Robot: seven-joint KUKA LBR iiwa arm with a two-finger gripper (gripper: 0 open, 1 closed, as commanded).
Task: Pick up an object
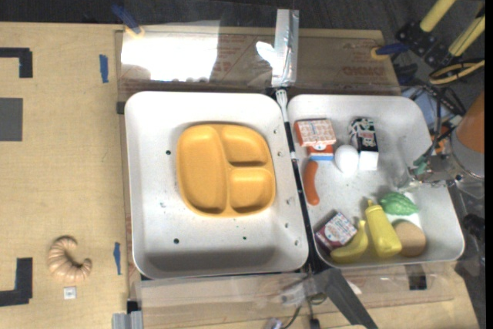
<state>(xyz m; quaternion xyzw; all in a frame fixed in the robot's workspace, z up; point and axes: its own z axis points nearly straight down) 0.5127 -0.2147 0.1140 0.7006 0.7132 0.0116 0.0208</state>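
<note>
The end effector (420, 169) sits low over the far right side of the right bin (412, 110), reaching in past the rim; it is too small and blurred to tell whether it is apart or together, and nothing shows clamped in it.

The closest candidate is the green leafy piece (399, 203), just beside it toward the near edge. It looks soft and flat, so a straight descent centred on its bulk would probably serve best. Hard against it lie the yellow bottle (381, 229) and a tan rounded piece (410, 237), which could foul one side of the grip.

Further left are a white egg (347, 159), a small black-and-white carton (363, 135), a red-and-white box (316, 134) and a sausage (311, 182).

Well beyond, the left bin (146, 166) carries a yellow divided plate (226, 168), and a croissant (68, 258) lies on the table (54, 166).
</note>
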